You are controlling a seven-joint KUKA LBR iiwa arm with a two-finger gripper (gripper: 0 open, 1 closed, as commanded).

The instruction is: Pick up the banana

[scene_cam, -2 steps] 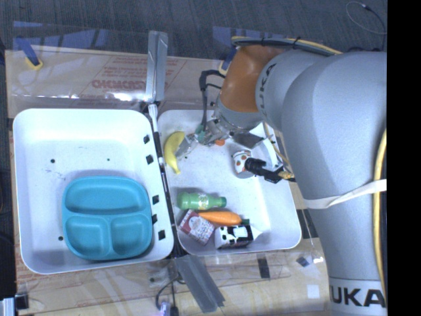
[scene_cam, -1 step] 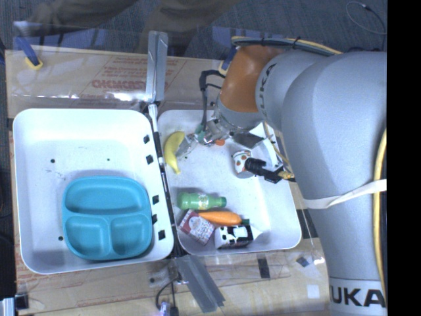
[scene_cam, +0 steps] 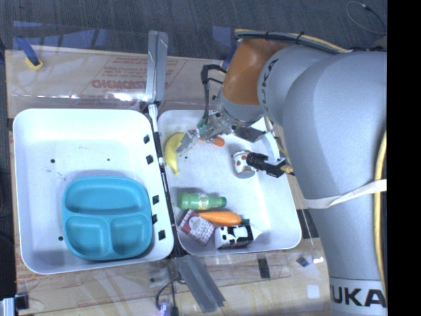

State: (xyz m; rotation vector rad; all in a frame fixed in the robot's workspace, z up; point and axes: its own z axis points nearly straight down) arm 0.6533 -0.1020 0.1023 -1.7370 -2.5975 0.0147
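The yellow banana (scene_cam: pixel 172 152) lies in the right bin (scene_cam: pixel 279 232), close against its left wall near the back corner. My gripper (scene_cam: pixel 195 137) hangs low over the back of that bin, just to the right of the banana's upper end. It is close beside the banana, and nothing is visibly held in it. The grey arm with its orange band reaches in from the right and hides the bin's back right part.
The right bin also holds a green bottle (scene_cam: pixel 202 201), a carrot (scene_cam: pixel 220 217), a red and white packet (scene_cam: pixel 197 226), a black and white item (scene_cam: pixel 235 236) and a small white cup (scene_cam: pixel 243 164). A blue divided tray (scene_cam: pixel 105 219) lies in the left bin (scene_cam: pixel 39 143).
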